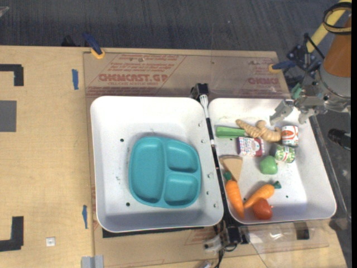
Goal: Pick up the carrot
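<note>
Hanging over the far corner of the right bin, the hand has its fingers apart and holds nothing. One carrot lies against the bin's near-left wall. Another carrot leans on a red tomato just beside it, well apart from the hand.

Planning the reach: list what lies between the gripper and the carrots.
In the camera view, between the gripper and the two carrots lie a can, a tan root, a purple box and a green ball.
</note>
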Available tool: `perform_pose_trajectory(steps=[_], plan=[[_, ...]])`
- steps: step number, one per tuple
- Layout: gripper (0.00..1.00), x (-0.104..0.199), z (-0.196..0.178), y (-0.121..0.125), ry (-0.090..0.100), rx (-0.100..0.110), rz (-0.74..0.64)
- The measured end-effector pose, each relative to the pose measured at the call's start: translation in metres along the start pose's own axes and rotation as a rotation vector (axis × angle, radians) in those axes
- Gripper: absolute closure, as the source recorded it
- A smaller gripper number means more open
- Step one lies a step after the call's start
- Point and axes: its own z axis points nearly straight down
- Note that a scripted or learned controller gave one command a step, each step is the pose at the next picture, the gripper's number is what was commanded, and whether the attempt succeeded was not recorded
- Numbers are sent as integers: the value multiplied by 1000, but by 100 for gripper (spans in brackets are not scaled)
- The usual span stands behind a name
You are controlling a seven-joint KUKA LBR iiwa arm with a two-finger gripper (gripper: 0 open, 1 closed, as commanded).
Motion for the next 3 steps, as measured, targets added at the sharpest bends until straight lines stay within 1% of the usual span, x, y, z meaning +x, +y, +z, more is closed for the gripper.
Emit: perform_pose_trajectory(steps=[1, 2, 3], plan=[[0, 45, 87, -37, -2, -5, 103], [0, 44, 100, -134, -4, 1, -124], [0, 57, 115, -131, -7, -7, -330]])
